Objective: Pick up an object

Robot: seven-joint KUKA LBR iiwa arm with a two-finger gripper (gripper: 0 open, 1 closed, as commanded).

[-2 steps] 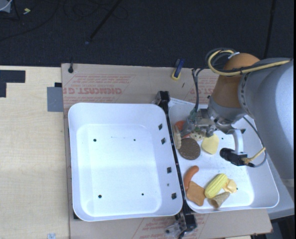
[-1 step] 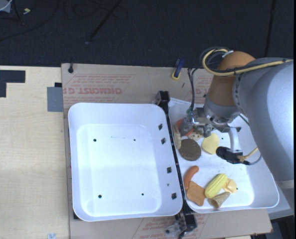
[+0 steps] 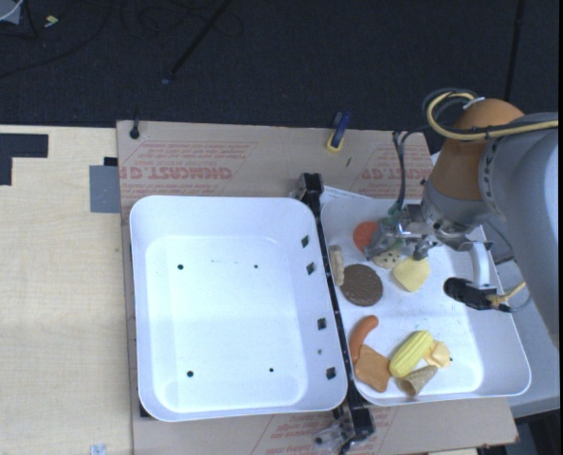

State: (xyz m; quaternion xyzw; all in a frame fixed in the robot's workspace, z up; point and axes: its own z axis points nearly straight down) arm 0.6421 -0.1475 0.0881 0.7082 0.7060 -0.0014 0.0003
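**Arm down in the right bin, pick not made yet afaict**

Going L to R. Worktop (image 3: 45, 301) is bare light wood w/ some dark tape patches on it. Left bin (image 3: 144, 282) has nothing to grab. All the stuff is in the right bin (image 3: 514, 373), bunched up against the divider side.

What's in there: a brown round disc (image 3: 362, 284), an orange carrot-looking piece (image 3: 361, 335) below it w/ an orange wedge (image 3: 373, 369) touching, then a yellow corn cob (image 3: 410, 351) lying tilted across a small tan bit. Further back there's a red-orange piece (image 3: 366, 234), a speckled cheese-like chunk (image 3: 388, 257) and a pale yellow chunk (image 3: 411, 274).

Gripper (image 3: 404, 238) is low over that back cluster, just beside the red piece and about on top of the speckled chunk. Fingers: can't tell if they're spread or closed, too small and cluttered, and I can't see anything actually pinched between them.

What could go wrong imo: the three back items sit nearly touching, so the fingers could land on two at once, or nudge one sideways and close on air. Rounded toy shapes also squirt out easily if caught off-centre.
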